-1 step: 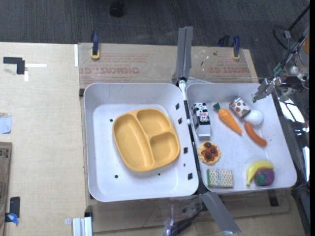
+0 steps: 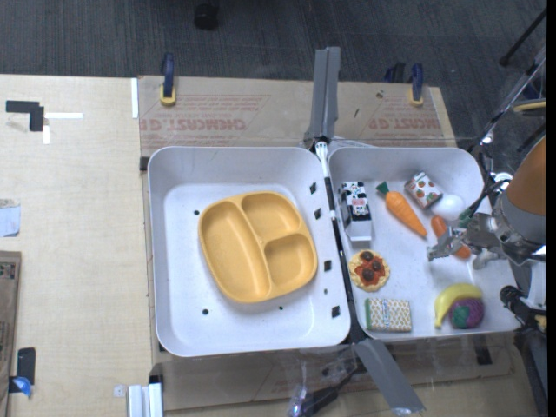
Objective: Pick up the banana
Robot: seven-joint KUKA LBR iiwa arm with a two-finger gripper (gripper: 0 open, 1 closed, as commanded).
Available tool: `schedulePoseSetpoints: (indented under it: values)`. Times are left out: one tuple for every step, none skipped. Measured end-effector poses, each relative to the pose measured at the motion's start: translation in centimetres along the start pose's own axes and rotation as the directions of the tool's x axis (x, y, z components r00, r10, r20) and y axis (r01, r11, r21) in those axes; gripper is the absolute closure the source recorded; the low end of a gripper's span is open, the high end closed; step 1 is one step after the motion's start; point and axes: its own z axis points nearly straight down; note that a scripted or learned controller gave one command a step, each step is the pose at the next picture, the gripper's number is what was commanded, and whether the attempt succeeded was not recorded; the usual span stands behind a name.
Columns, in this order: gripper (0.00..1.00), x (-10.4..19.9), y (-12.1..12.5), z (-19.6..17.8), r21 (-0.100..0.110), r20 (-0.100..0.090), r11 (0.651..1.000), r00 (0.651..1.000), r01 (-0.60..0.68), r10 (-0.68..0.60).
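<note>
Banana [image 2: 445, 302] lies in the right bin [image 2: 395, 158], near its front edge, curved, its long axis running roughly upright in the picture, with a purple fruit [image 2: 467, 312] touching its right side. The tool [image 2: 447, 248] hovers just behind it, over a small orange piece [image 2: 440, 226]; I cannot tell its state. The coming move looks like a short reach toward the front edge.

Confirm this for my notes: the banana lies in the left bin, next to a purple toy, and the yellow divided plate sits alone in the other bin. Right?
Not quite. The camera view shows the banana in the right bin, near its front edge, beside the purple toy. The yellow divided plate sits alone in the left bin. So the bins are swapped in your note; the rest stands.
</note>
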Motion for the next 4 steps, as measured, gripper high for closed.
schedulePoseSetpoints:
  values:
    - [0.0, -0.3, -3.6, 1.0, -0.002, 0.008, 0.994, 0.994, 0.108, -0.108]
    - [0.0, 0.9, -3.9, 1.1, -0.003, 0.012, 0.998, 0.998, 0.062, -0.062]
    - [1.0, 0.9, -3.9, 0.2, -0.003, 0.013, 0.998, 0.998, 0.059, -0.059]
    - [0.0, 0.9, -3.9, 0.2, -0.003, 0.013, 0.998, 0.998, 0.059, -0.059]
